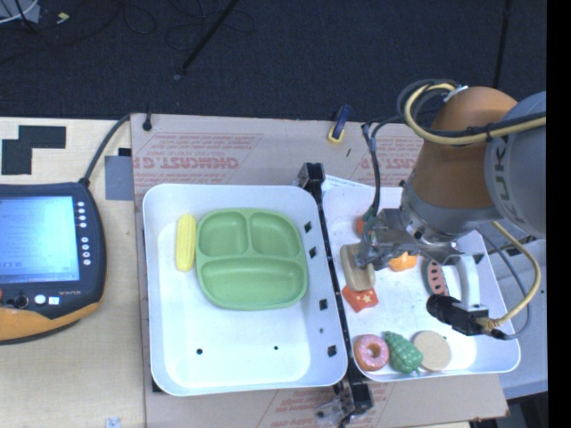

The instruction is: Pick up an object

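Note:
My gripper hangs low over the left part of the right bin, under the grey and orange arm. Just below it lies a tan block, which touches a small red piece at its near end. A small orange piece sits just to the gripper's right, and a bit of red peeks out at its far left. I see nothing clearly held between the fingers.
At the right bin's near edge lie a pink donut, a green knobbly toy and a tan round disc. A salmon strip lies right of the gripper. The left bin holds a green divided plate and a yellow corn cob.

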Controlling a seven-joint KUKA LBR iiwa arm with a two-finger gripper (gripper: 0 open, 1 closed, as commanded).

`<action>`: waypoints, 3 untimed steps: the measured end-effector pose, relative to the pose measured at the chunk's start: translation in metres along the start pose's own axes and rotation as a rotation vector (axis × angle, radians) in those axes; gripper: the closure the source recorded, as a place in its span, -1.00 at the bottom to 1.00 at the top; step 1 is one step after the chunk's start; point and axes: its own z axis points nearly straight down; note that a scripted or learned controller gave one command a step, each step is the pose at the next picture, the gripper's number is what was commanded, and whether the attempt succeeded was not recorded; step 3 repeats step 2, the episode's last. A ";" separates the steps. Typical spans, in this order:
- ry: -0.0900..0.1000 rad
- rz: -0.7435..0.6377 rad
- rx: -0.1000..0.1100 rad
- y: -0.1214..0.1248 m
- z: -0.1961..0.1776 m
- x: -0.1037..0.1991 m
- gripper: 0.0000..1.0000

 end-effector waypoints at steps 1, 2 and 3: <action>-0.001 0.004 0.003 0.007 0.016 0.028 1.00; -0.002 0.007 0.002 0.002 0.018 0.027 1.00; -0.002 0.007 0.002 0.002 0.018 0.027 1.00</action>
